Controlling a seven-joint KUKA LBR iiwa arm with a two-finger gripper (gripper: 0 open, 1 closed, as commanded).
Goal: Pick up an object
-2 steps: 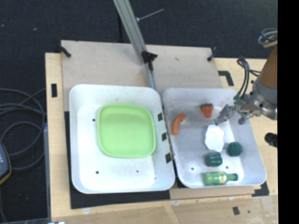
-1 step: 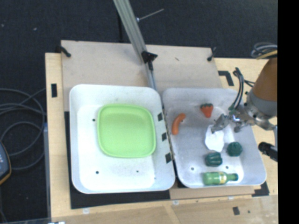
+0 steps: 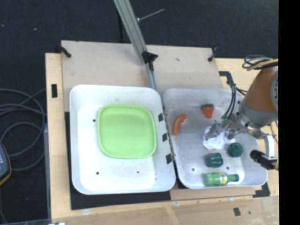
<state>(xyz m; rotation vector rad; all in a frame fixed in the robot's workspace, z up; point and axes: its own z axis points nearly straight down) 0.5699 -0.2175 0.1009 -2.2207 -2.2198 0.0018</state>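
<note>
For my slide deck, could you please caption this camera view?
KUKA arm's gripper lowered over a white item in the right bin, among toy foods.

green plate (image 3: 127, 131), left bin (image 3: 82, 125), black cables (image 3: 21, 121)

Two white bins (image 3: 79, 125), one green plate (image 3: 127, 131), six small objects (image 3: 214, 160) in the right bin.
</note>
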